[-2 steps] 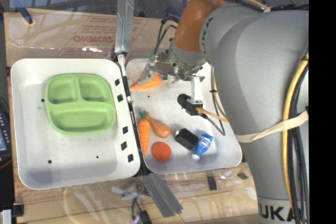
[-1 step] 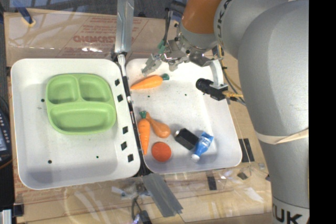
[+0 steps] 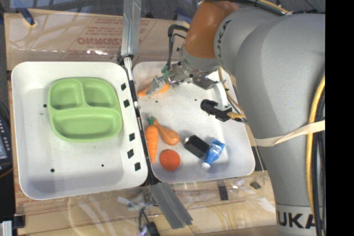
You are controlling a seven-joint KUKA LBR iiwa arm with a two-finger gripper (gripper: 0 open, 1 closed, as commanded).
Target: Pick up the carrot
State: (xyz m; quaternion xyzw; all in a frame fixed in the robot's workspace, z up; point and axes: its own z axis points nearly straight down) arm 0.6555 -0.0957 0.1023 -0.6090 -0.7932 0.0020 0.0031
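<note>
A small orange carrot (image 3: 147, 90) lies at the back left of the right bin (image 3: 238, 143), its tip against the divider wall. My gripper (image 3: 165, 82) is down right at this carrot's thicker end and overlaps it. A larger carrot (image 3: 151, 142) with a green top lies along the left wall of the same bin, nearer the front and away from the gripper.
An orange gourd-shaped piece (image 3: 167, 134), an orange ball (image 3: 170, 159) and a black-and-blue bottle (image 3: 204, 151) lie at the front of the right bin. The left bin (image 3: 33, 168) holds a green divided plate (image 3: 84, 108). The big grey arm covers the bench's right side.
</note>
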